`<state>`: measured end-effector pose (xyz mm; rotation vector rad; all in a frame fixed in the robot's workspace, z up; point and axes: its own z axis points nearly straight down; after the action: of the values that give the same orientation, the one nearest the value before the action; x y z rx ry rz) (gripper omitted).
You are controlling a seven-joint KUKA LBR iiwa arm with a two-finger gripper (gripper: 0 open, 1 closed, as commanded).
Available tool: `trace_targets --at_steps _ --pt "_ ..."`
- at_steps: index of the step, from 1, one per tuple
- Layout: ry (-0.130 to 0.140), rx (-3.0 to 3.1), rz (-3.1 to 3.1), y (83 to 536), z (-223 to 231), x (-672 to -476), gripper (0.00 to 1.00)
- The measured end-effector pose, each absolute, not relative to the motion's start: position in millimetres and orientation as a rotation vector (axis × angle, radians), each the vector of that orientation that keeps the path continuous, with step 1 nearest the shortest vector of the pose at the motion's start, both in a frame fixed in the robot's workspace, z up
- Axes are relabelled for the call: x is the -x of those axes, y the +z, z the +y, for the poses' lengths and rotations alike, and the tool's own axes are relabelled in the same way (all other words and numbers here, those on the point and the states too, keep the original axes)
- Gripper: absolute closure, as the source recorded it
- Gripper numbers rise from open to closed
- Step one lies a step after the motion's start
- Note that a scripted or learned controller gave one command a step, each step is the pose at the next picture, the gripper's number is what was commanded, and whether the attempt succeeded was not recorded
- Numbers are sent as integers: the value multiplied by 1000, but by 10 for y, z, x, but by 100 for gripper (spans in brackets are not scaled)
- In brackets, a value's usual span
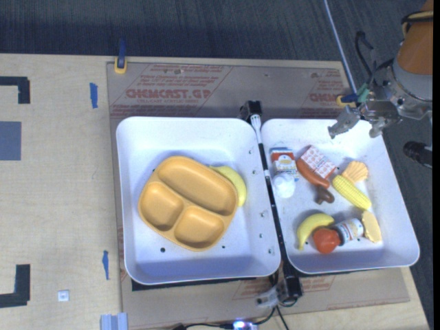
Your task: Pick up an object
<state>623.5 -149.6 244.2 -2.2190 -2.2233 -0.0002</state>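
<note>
My gripper (pixel 357 125) hangs over the far right corner of the right bin (pixel 405 243), its two fingers spread apart with nothing between them. Below it in that bin lie a white bottle with a red label (pixel 282 169), a hot dog (pixel 315 176), a checked red and white packet (pixel 317 160), a corn cob (pixel 352 191), a banana (pixel 313 225), a tomato (pixel 326 240) and a small jar (pixel 350 229). The gripper sits above and to the right of the packet, touching none of them.
The left bin (pixel 137 136) holds a yellow divided tray (pixel 187 201) turned upside down, with a yellow-green round object (pixel 236 182) at its right edge. A black clamp (pixel 252 109) sits between the bins at the back. Cardboard (pixel 220 81) underlies both bins.
</note>
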Motion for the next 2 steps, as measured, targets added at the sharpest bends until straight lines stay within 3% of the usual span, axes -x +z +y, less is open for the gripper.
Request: trace_targets --at_steps 1,2 --pt "0 2222 -2222 907 -1774 -5689 0" --pt "-4 2225 -2224 1012 -1771 -5700 100"
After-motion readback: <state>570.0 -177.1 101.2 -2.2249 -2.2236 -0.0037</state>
